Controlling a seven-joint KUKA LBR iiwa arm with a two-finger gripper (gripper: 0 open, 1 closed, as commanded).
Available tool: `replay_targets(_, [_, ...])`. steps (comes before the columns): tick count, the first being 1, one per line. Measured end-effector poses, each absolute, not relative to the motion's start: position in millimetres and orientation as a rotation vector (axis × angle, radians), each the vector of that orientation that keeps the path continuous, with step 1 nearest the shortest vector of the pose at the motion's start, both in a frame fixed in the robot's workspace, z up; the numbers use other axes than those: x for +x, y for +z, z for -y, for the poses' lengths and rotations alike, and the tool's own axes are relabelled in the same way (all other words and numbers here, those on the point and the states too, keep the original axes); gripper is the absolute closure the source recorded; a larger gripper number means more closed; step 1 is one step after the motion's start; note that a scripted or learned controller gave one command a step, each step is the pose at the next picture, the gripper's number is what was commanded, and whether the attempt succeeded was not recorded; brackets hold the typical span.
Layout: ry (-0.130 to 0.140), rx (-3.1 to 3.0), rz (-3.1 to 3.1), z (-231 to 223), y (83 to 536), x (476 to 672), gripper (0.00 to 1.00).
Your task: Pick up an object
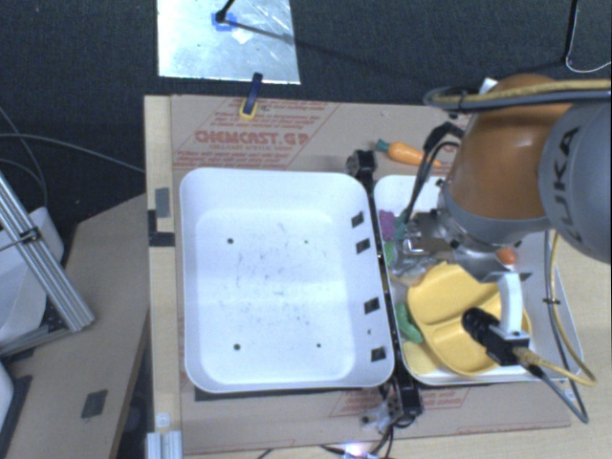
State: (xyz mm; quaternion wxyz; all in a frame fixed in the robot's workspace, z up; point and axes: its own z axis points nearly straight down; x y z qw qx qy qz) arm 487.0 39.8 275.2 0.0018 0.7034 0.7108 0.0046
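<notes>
Right now the grey arm with its broad orange band (516, 161) hangs over the right-hand shallow white bin (397, 199), covering most of it from the right side of the frame. Down below the wrist, the metal gripper (421, 245) sits low in that bin's upper left part, and from this angle I can't tell whether it is open or closed, or whether it has anything. Just below it lies a large, smooth yellow plastic piece (445, 318), filling the bin's lower half. A small green piece (409, 325) rests against the yellow one's left edge, and a small purple piece (387, 226) lies by the bin's left wall, close beside the gripper. Above the bin, an orange carrot-shaped toy (406, 151) lies on the brown printed cardboard sheet (258, 132). At centre frame, the left-hand shallow white bin (277, 285) shows dark specks on its floor.
</notes>
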Motion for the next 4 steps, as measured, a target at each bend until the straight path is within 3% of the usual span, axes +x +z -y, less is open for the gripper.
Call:
replay_targets(1, [0.01,2.209,-2.23,-89.6,319.7,493.7,1.0])
replay_targets(2, [0.011,2.211,-2.226,-113.6,347.1,542.0,1.0])
replay_targets(3, [0.002,2.22,-2.218,-95.3,304.1,610.3,1.0])
replay_targets(4, [-0.002,2.224,-2.218,-46.6,238.9,662.4,1.0])
